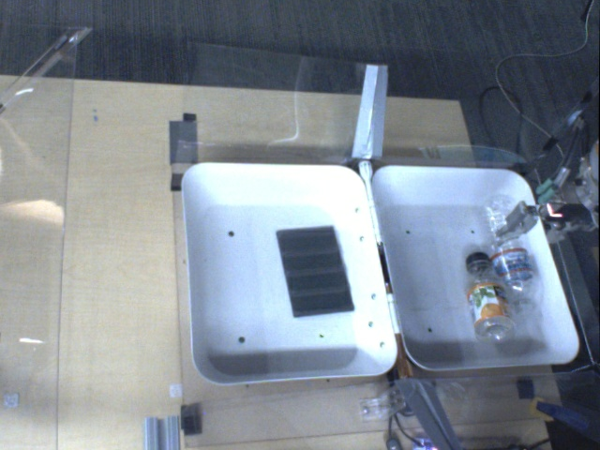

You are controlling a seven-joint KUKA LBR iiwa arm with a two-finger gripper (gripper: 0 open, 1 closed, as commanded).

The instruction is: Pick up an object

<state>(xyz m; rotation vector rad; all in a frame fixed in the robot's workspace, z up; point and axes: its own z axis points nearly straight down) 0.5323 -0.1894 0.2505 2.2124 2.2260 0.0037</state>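
Right bin, bottle lying lengthwise

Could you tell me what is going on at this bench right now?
A robot arm reaches in from the right, its gripper low over the right bin, just above two plastic bottles lying close together. Nothing shows between its fingers, so nothing is picked up yet. The left bin holds a flat dark ridged block.

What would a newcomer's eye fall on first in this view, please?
First the dark ribbed rectangular pad, lying flat in the middle of the left bin. Then the clear plastic bottles clustered at the right side of the right bin, with the hand just above them near the bin's right edge.
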